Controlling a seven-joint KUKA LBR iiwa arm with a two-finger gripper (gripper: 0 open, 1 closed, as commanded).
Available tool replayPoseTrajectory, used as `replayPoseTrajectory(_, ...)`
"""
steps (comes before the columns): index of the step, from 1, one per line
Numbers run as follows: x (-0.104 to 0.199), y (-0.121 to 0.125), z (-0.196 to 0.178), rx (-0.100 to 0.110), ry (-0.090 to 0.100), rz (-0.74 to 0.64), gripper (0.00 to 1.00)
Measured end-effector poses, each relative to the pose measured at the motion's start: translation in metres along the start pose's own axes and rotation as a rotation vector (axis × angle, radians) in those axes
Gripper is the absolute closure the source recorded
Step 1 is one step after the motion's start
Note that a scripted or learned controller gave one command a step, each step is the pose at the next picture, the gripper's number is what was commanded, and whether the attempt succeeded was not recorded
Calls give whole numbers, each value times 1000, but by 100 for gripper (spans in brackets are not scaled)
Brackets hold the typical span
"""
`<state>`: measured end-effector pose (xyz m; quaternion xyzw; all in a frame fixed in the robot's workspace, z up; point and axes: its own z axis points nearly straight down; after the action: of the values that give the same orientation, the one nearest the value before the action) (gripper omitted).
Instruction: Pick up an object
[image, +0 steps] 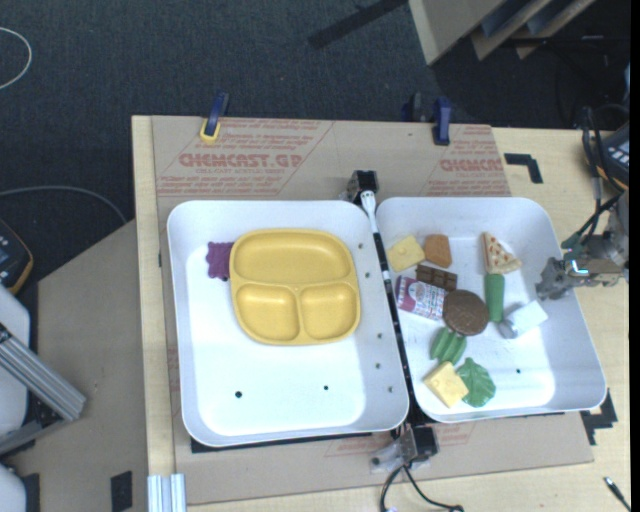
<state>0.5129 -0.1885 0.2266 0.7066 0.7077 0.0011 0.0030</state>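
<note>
Cheese cube (446, 384) near front rim; end effector (553, 281) at right rim.

toy foods (455, 315) | small, mixed colours | lying loose, clustered | right bin (570, 375), left and middle part

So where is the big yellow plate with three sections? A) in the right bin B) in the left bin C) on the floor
B: the yellow plate lies in the left bin, next to a small purple thing.
</note>
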Motion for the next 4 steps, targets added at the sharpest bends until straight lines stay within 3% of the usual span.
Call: replayPoseTrajectory(4, 214, -35, 12, 10, 6, -4, 100)
